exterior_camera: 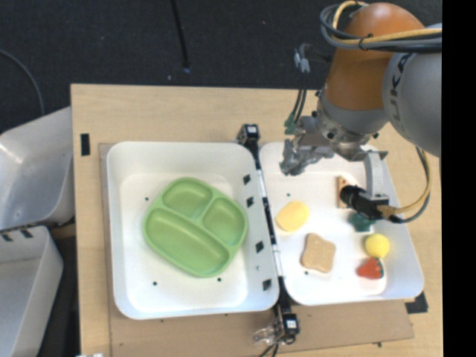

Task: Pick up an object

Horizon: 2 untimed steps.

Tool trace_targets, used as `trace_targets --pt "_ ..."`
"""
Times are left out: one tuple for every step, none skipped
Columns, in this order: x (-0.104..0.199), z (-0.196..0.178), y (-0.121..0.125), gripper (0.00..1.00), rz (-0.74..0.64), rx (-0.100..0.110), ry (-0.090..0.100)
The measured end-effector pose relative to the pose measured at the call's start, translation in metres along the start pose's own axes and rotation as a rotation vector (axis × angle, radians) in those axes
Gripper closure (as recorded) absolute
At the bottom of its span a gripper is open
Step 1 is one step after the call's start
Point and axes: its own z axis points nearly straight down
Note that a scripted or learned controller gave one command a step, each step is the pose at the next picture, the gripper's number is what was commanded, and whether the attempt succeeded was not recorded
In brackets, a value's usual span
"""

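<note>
Wooden desk (89, 117) carried two white bins; dark floor lay behind. Left bin (123, 288) held a green divided plate (195, 226). Right bin (398, 288) held a bread slice (318, 253) and yellow ball (377, 245). Above its far part hung the tool (291, 162), state unclear.

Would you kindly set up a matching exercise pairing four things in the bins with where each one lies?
Things:
1. green tray
2. bread slice
3. yellow ball
4. gripper

Places:
A. right bin, near its front-right corner, just above a red item
B. over the back-left part of the right bin
C. left bin, about the middle
D. right bin, in front of the pale yellow piece

Pairs: 1-C, 2-D, 3-A, 4-B
</note>
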Motion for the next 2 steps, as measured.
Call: trace_targets --pt "0.053 0.019 0.020 1.00 0.000 0.000 -0.001" --pt "0.093 0.033 0.042 1.00 0.001 0.000 -0.001"
